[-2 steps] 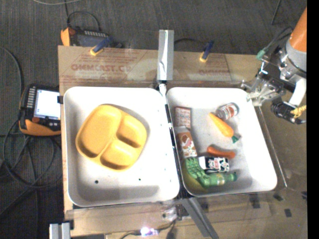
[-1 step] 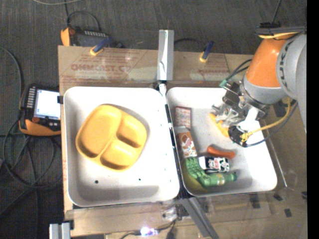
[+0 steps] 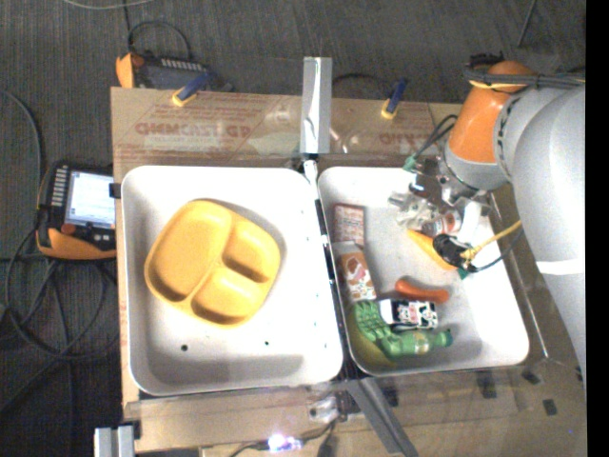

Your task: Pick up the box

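One box (image 3: 349, 224) against bin (image 3: 519, 350) edge

Gripper (image 3: 433, 212) hangs over right bin (image 3: 514, 336); box (image 3: 349, 225) lies flat near divider; yellow tray (image 3: 215, 260) occupies left bin (image 3: 143, 350).

My arm (image 3: 557, 188) comes in from the right, orange band (image 3: 476, 127) above the wrist, claw (image 3: 433, 212) pointing down-left; finger state unclear.
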Controlling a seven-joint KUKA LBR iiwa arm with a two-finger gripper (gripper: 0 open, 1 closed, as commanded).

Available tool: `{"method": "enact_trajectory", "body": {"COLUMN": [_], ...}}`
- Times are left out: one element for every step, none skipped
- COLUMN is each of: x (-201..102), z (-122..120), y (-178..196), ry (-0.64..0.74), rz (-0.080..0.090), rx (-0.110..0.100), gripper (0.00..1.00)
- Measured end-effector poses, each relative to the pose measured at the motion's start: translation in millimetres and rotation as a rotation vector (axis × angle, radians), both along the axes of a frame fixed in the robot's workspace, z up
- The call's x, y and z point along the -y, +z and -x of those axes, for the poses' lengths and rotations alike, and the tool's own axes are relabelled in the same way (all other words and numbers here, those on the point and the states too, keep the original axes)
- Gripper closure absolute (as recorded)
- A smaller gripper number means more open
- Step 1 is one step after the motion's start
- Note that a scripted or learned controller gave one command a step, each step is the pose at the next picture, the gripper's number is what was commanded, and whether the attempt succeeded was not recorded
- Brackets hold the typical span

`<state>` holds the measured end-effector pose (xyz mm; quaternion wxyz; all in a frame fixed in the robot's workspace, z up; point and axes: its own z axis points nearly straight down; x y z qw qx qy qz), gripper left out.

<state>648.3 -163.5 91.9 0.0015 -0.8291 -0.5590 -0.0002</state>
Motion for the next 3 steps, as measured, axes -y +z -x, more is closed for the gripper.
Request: {"method": "enact_trajectory", "body": {"x": [-14.9,34.3,40.7], "z": [-6.0,4.3,4.0], "y": [4.1,137.2,55.5], "ry": [0.016,0.153,0.082], "rz": [-0.015,0.004,0.005], "rx": [0.009,0.001,-0.003], "gripper": [0.0,0.0,0.0]}}
